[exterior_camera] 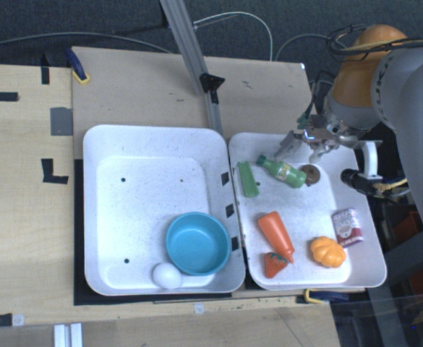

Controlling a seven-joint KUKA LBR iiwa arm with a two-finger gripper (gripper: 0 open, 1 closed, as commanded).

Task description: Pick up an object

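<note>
My gripper (304, 145) hangs over the far edge of the right bin (363, 266), its fingers spread open with nothing between them. Just in front of it lies a green bottle (283, 170) on its side, with a small brown round piece (312, 173) at its right end. A flat green piece (248, 179) rests by the bin's left wall. Nearer the front are an orange carrot (276, 233), a red fruit (274, 264), a small orange pumpkin (327, 251) and a red and white packet (347, 226).
The left bin (124, 157) holds a blue bowl (197, 242) and a white ball (168, 274) at its front. A grey pole (189, 42) slants down to the gap between the bins. Cables (254, 20) trail behind the bench.
</note>
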